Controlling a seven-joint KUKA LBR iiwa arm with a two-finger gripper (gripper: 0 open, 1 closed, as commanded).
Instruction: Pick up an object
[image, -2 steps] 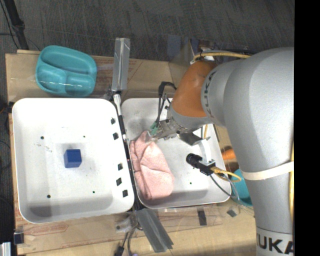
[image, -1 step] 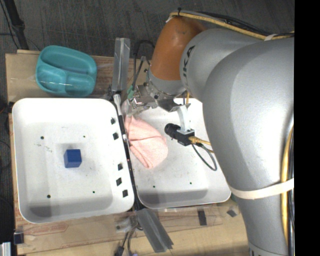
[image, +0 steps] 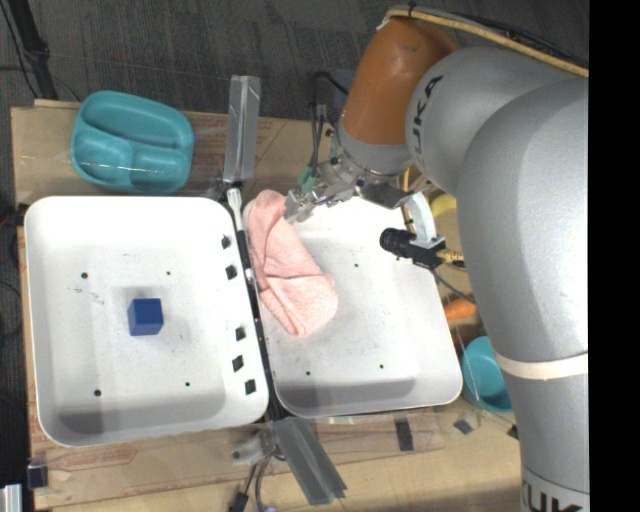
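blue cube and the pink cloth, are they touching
Apart. The camera view shows the blue cube alone in the left bin and the pink cloth in the right bin, the bins' rims between them.

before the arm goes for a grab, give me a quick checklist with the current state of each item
1. Something to pick is present: ok, a pink cloth lies in the right bin and a blue block in the left bin.
2. Gripper is near a target: ok, it sits at the cloth's upper edge.
3. Cloth is caught in the jaws: cannot tell.
4. Cloth lies inside the bin: not ok, its left side drapes toward the divider.
5. Block is unobstructed: ok, it stands alone.
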